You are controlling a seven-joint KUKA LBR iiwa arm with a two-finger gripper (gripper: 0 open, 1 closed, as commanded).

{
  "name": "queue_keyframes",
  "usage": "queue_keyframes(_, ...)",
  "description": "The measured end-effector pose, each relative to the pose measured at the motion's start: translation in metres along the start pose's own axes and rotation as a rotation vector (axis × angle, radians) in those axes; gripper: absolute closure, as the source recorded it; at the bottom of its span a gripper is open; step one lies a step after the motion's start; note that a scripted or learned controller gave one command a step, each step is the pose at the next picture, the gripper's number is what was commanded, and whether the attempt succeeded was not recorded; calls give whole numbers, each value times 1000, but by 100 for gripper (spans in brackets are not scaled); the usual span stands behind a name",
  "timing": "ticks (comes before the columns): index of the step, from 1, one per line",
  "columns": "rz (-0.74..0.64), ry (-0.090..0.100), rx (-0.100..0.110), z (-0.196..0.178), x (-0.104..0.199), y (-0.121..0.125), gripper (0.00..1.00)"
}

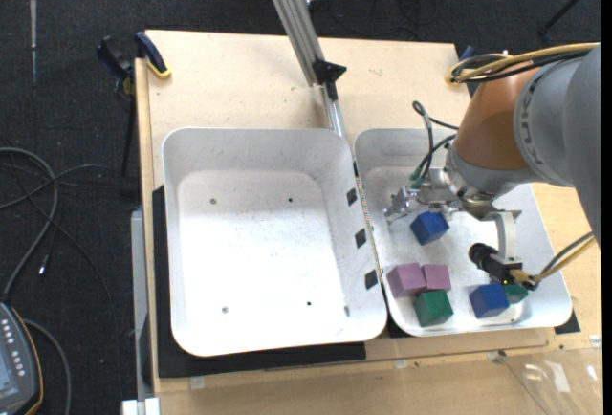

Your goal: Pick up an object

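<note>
One blue cube (429,227) sits tilted beneath the gripper (426,203), grip state unclear.

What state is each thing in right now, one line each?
gripper: low in the right bin, over the blue block; fingers unclear
blue block: under the gripper, tilted
second blue block: resting near the front
purple block: resting, touching the green block
green block: resting

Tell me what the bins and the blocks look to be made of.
Bins: probably thin moulded plastic, matte white, with rounded corners and scuff specks.
Blocks, such as the green one and the pink one: possibly foam or painted wood; flat solid colour, no shine.
</note>
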State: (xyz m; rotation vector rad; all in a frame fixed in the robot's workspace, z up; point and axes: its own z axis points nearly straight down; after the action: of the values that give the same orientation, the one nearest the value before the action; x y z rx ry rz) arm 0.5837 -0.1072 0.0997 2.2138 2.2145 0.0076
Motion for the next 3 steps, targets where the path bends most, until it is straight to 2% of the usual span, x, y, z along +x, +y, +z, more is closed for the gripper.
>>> queue_keyframes(1,2,2,5,2,3,-37,0)
queue_keyframes(2,2,2,3,-8,3,-35,100)
queue_keyframes(3,-11,7,3,-100,107,3,100)
